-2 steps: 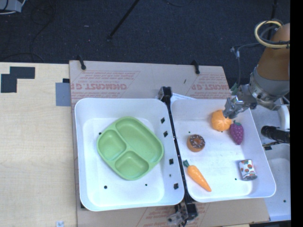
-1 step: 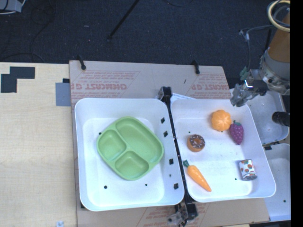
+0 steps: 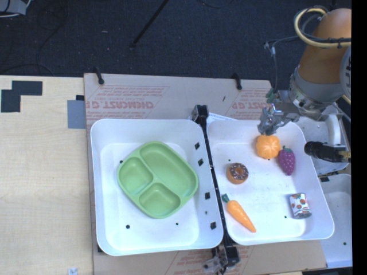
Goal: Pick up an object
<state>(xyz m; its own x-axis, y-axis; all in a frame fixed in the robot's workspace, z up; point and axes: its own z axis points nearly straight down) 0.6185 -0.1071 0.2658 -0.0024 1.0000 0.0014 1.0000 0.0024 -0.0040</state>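
The right bin (image 3: 321, 228) holds an orange fruit (image 3: 268, 146), a purple bunch of grapes (image 3: 287, 160), a chocolate donut (image 3: 237, 173), a carrot (image 3: 240, 214) and a small red-and-white can (image 3: 299, 205). My gripper (image 3: 268, 126) hangs at the bin's far edge, right above the orange fruit and close to its top. Nothing shows between the gripper and the fruit. The arm's orange band (image 3: 330, 44) rises behind it at the upper right.
The left bin (image 3: 106, 234) holds a green divided plate (image 3: 157, 178). A black divider (image 3: 209, 176) runs between the two bins. Both bins rest on cardboard (image 3: 143, 99) on a wooden bench (image 3: 40, 176). A black cylinder (image 3: 324, 151) juts beside the right bin.
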